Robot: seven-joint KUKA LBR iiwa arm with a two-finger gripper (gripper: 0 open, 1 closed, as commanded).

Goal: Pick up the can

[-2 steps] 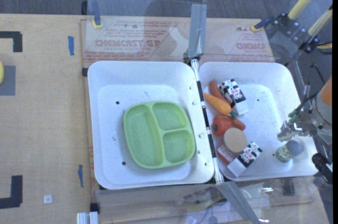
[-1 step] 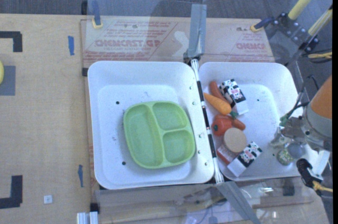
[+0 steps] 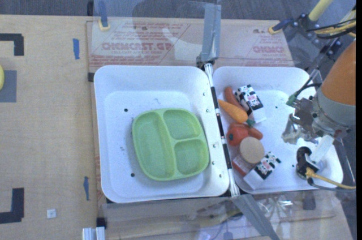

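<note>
The can (image 3: 251, 150) stands in the right bin (image 3: 277, 77) near its left wall, showing a round tan top and a red side. It touches a red tomato-like toy (image 3: 238, 132) and a cow-patterned carton (image 3: 266, 165). My gripper (image 3: 303, 138) hangs over the right part of the same bin, well to the right of the can and apart from it. Nothing shows between the gripper and the can except bare bin floor.
An orange carrot (image 3: 233, 111) and a second cow-patterned carton (image 3: 249, 98) lie at the back of the right bin. A green divided plate (image 3: 169, 144) sits in the left bin (image 3: 113, 120). Cables trail below the gripper at the bin's right edge.
</note>
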